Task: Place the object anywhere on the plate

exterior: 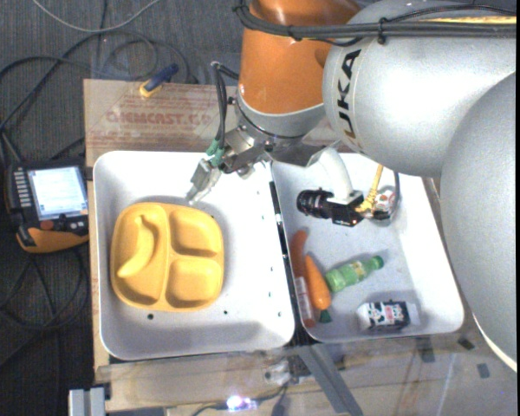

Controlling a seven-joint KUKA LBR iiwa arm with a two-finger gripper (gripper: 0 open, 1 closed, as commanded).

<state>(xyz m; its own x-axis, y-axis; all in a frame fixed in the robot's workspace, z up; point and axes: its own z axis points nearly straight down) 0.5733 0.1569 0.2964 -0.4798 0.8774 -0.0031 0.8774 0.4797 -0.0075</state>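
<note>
Nearest to you is the grey arm [433, 102], which fills the far right of the view, its orange band [282, 50] reaching left over the far edge of the bench. Below it the two white bins sit side by side: the left bin [104, 232] and the right bin [444, 267], their inner walls touching down the middle.

In the left bin you have the yellow plate [166, 254], a rounded square with three compartments, lying towards the bin's left side. The gripper [197, 189] hangs over the left bin, pointing down and to the left, with its tip just beside the plate's far edge. You cannot tell whether the claw is apart or together, and nothing shows in it.

The loose things all lie in the near half of the right bin, well apart from the plate, and you cannot tell which of them is the task's object. A long reddish stick [300, 271] lies along the bin's left wall. A carrot [317, 286] lies just beside it on the right. A green bottle [354, 273] lies on its side to the right of the carrot. A small black-and-white carton [384, 315] sits near the bin's near right corner.

Off the bench, a cardboard sheet [147, 120] lies beyond the left bin, and a handheld screen [50, 193] rests on the floor to its left.
</note>
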